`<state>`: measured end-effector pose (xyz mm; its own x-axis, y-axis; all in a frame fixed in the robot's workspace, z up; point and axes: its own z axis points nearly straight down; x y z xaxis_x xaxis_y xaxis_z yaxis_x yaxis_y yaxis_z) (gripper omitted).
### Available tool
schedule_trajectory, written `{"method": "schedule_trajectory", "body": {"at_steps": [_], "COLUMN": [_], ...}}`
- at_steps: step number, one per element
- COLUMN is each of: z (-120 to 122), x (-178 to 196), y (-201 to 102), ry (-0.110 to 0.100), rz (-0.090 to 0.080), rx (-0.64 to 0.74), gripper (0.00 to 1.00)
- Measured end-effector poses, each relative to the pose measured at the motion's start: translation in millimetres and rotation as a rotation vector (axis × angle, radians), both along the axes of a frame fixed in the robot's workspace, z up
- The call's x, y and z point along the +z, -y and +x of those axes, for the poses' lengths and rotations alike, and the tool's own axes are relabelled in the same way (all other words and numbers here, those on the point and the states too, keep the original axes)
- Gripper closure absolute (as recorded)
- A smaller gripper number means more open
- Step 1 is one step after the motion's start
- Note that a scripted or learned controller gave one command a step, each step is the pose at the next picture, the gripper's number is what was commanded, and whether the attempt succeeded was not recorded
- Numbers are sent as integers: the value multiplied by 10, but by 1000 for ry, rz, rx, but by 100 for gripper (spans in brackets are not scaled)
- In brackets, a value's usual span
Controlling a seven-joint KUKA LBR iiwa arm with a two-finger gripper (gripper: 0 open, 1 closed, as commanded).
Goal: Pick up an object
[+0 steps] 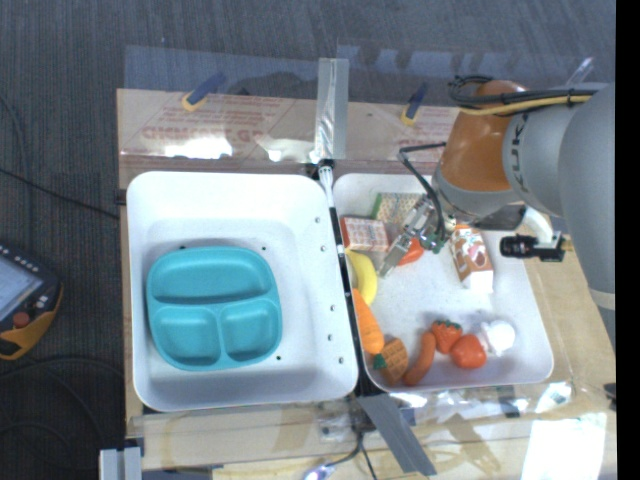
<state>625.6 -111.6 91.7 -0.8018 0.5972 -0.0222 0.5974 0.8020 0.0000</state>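
My gripper reaches down into the upper part of the right bin, under the orange wrist band. A small orange-red piece lies right at its tip; whether it is held is unclear. Close by are a pink box, a green patterned box partly hidden by the gripper, and a small carton to the right. A banana and a carrot lie along the bin's left wall.
At the right bin's front lie a brown-yellow toy, a sausage, two red fruits and a white object. The left bin holds a teal divided plate. A metal post stands behind the bins.
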Motion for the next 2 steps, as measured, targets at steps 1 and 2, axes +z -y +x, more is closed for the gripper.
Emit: {"method": "schedule_trajectory", "body": {"at_steps": [1,2], "z": [-80,-68], "x": [6,106], "y": [-21,-68], "ry": [1,2], "rz": [-6,1], "rx": [13,15], "gripper": [0,100]}}
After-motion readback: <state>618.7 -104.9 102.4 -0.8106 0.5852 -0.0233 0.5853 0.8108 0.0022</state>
